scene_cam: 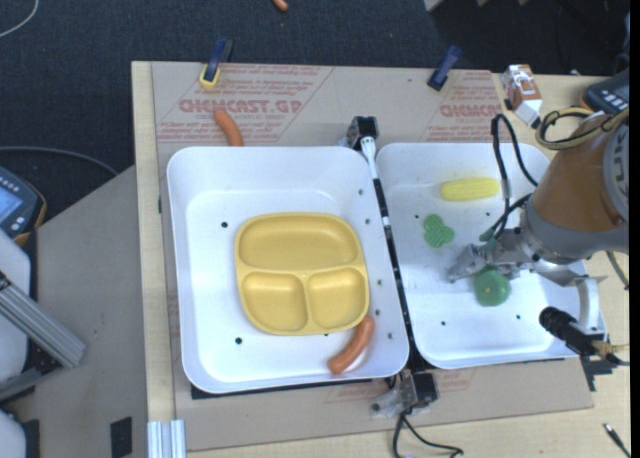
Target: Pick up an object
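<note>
the grey two-finger gripper (478,268) was low in the right white bin (430,341), right at the round green toy (491,289) near that bin's middle. whether it was spread or closed could not be told. the toy lay just beside the tip, not visibly clamped. to do the pick well, the tip probably needed centring over the toy before any lift. a smaller green piece (437,232) and a yellow corn-like toy (469,189) lay farther back.
</note>
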`<state>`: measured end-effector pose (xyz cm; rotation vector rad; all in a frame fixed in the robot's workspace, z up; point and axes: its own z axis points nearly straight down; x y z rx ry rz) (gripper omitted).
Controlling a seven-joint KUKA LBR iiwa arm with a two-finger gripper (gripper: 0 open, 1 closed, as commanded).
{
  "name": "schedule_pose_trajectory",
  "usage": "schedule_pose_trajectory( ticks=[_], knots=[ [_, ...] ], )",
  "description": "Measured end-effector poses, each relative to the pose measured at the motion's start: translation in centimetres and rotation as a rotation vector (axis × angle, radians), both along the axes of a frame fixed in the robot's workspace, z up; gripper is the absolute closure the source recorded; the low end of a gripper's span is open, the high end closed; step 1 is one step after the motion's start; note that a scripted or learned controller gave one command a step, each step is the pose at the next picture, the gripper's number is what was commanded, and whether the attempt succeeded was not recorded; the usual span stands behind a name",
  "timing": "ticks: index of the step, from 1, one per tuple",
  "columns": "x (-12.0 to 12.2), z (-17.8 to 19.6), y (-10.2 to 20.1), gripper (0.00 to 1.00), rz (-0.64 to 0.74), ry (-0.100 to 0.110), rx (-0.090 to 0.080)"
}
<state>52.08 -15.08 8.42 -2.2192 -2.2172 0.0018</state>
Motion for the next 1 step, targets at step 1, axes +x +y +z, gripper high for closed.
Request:
schedule_pose_trajectory(
  ticks=[1],
  knots=[
    [0.04,1.08,-0.03,1.00,-0.001,-0.003,-0.002]
  ],
)
